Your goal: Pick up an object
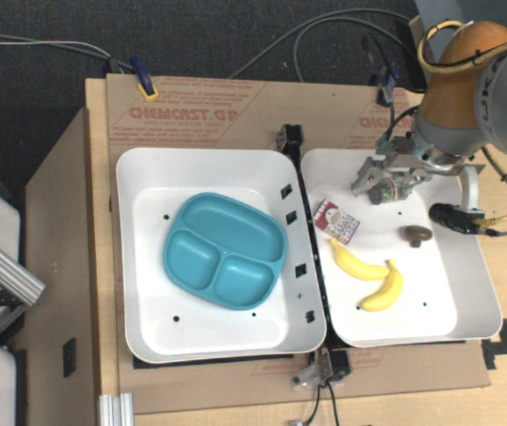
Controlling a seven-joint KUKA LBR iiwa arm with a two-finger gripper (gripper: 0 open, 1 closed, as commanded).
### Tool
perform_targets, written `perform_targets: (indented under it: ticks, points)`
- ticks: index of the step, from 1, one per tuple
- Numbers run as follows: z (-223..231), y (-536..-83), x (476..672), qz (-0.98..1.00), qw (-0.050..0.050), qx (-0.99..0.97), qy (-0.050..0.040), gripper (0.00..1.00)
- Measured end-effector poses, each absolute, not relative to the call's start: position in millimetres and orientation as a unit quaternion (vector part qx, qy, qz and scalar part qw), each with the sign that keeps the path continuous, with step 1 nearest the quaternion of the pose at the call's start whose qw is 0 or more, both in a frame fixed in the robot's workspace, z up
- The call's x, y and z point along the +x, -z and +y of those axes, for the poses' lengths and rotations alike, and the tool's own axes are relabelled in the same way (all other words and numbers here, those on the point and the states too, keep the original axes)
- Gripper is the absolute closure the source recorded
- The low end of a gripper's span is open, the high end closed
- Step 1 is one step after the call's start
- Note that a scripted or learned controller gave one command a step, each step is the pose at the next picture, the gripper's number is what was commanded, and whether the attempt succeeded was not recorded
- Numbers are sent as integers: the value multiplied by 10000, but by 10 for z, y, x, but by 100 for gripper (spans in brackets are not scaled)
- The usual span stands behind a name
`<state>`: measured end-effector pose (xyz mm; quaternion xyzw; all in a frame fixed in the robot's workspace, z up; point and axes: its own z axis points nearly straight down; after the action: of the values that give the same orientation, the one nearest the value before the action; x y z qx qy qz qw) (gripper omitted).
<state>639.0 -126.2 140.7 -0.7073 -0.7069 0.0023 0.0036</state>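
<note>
Cardboard bench top [191, 105] | dark carpet [235, 16] behind | gripper [384, 185] over right bin [466, 318], open-or-closed unclear

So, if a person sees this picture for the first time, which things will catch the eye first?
Probably the big teal divided plate, lying alone in the left bin. Next the yellow banana in the right bin, with a small red-and-white packet just above it. The arm's orange band glows at the upper right, above the gripper.

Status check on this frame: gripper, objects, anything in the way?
Gripper low over right bin, upper part. Banana, red packet, small brown object lying loose. Teal tray in left bin.
</note>
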Motion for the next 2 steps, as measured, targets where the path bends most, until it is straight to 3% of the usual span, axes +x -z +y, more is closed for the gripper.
perform_targets:
  ticks: [1,2]
  points:
    - [-1256,-879,6379,-7069,34,-7073,-22,0]
    - [-1254,-1025,6397,-7070,12,-7073,-1,100]
